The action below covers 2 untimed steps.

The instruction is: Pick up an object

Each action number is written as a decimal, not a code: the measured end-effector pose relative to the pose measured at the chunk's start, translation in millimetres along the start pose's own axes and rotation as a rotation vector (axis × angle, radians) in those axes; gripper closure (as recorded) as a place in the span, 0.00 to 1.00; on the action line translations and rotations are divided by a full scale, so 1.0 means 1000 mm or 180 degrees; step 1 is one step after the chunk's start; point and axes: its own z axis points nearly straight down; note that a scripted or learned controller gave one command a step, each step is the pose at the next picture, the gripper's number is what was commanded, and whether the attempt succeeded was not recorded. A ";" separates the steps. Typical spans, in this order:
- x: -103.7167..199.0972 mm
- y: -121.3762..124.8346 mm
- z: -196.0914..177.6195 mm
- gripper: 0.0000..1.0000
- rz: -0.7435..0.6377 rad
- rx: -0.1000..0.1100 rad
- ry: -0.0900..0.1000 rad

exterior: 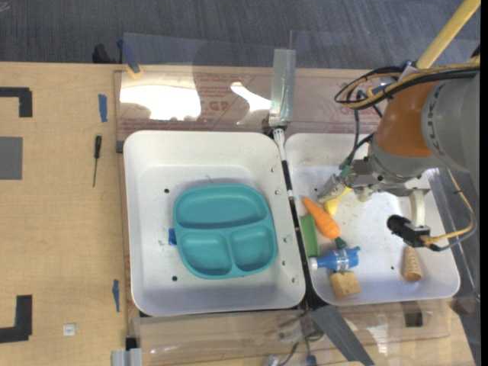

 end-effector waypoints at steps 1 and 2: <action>0.000 0.001 -0.012 1.00 0.0002 -0.0014 -0.0004; 0.061 0.033 -0.102 1.00 -0.0084 -0.0012 0.0008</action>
